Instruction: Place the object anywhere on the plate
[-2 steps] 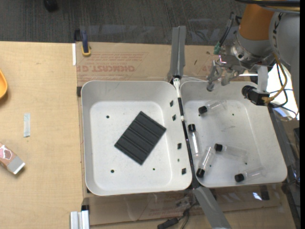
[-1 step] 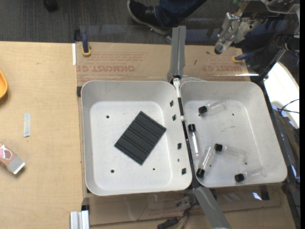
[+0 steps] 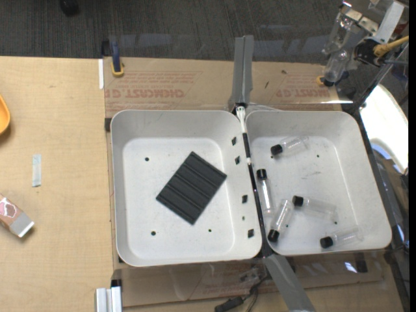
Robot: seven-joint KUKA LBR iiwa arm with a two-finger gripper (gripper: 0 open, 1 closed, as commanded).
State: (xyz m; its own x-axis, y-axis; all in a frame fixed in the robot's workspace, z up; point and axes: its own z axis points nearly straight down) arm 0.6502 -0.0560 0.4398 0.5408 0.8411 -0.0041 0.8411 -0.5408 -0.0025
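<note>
A black ribbed plate (image 3: 192, 188) lies tilted near the middle of the left bin (image 3: 130, 239). Several clear vials with black caps lie in the right bin (image 3: 370, 174): one near the back (image 3: 289, 146), one along the left wall (image 3: 262, 186), one at the front left (image 3: 279, 218), one in the middle (image 3: 313, 205) and one at the front right (image 3: 338, 239). My gripper (image 3: 334, 62) hangs high beyond the right bin's far right corner, over the cardboard. Something pale and glassy shows at its tip, too unclear to name.
A grey divider bar (image 3: 243, 70) runs between the bins at the back. Cardboard (image 3: 169, 86) lies behind the bins. On the wooden bench at the left are a small tube (image 3: 16, 216) and a small grey strip (image 3: 36, 171).
</note>
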